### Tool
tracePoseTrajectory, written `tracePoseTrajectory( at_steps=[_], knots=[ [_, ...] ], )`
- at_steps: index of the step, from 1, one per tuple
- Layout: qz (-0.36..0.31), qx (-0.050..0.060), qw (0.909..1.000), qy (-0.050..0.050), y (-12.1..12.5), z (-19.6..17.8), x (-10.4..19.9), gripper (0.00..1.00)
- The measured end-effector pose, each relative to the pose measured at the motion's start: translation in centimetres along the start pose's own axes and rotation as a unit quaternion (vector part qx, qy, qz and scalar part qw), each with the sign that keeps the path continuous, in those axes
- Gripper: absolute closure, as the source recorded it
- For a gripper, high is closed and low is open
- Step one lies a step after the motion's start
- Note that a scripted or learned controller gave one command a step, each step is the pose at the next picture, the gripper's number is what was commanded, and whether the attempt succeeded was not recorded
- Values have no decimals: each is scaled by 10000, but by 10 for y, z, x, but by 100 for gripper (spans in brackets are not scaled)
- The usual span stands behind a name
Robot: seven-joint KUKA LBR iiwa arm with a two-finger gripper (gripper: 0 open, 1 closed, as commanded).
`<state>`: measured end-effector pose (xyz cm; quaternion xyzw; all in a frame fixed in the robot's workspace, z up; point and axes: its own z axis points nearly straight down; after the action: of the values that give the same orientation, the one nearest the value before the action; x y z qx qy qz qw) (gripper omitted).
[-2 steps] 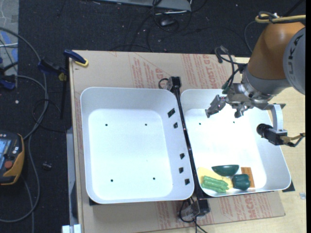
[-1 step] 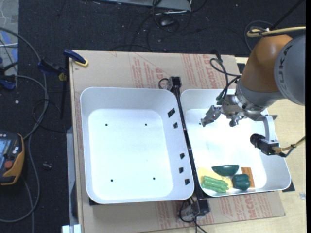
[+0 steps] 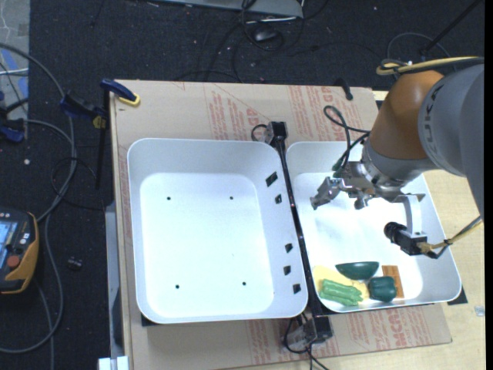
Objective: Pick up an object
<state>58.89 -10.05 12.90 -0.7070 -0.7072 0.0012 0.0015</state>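
My gripper [image 3: 339,200] hangs over the upper middle of the right bin [image 3: 308,160], its fingers spread open with nothing between them. Several small objects lie at that bin's near edge, well below the gripper. They include a dark green bowl-shaped piece [image 3: 358,269], a light green knobbly piece [image 3: 340,291] and a teal lump [image 3: 382,288]. An orange-brown block [image 3: 391,273] is partly hidden behind the teal lump. A small yellow piece [image 3: 326,272] peeks out to the left of the green ones.
The left bin [image 3: 146,206] stands beside the right one, with a black divider with clips [image 3: 286,206] between them. The grey arm with its orange band [image 3: 412,106] reaches in from the upper right. A black fitting with a cable [image 3: 406,238] hangs over the right bin's right side.
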Motion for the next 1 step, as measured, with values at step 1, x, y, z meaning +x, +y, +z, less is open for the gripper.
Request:
tracePoseTrajectory(
  at_steps=[1],
  knots=[
    [0,-4,10000,0,-1,43,0,0]
  ],
)
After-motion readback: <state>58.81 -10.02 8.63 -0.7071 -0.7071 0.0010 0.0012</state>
